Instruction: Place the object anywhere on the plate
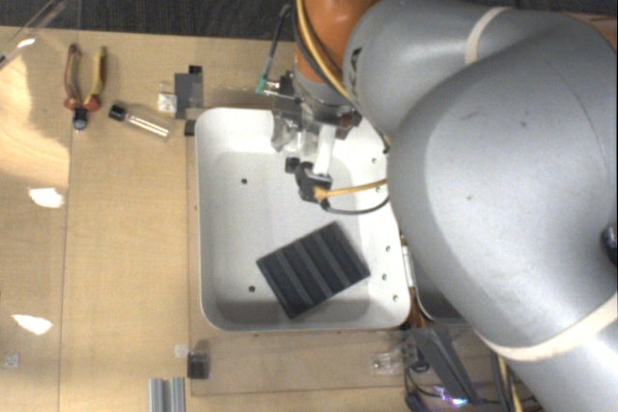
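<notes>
Across the right half of my view the grey arm (483, 159) bulks large. It reaches in from the right and bends toward the left, its broad links covering the right side of the bench (116, 256). Its orange band (343, 0) sits at the far side, just above the wrist, and the wrist points down at the far part of the white bin (222, 236).

That bin lies in the middle of the wooden bench top, with its right rim running under the arm. Inside it, toward the near right corner, the black ribbed block (312, 269) lies flat on the floor, turned at an angle to the walls. It is well apart from the tool and touches nothing else that I can make out.

The gripper (300, 142) hangs over the far middle of the bin, close to the far wall. From this slant I cannot tell whether it is apart or together, and I see nothing held in it.

Far left on the bench lie red-handled pliers (83, 84), with a small clear vial (140, 120) just to their right. A small grey and black bracket (188, 90) stands by the bin's far left corner.
</notes>
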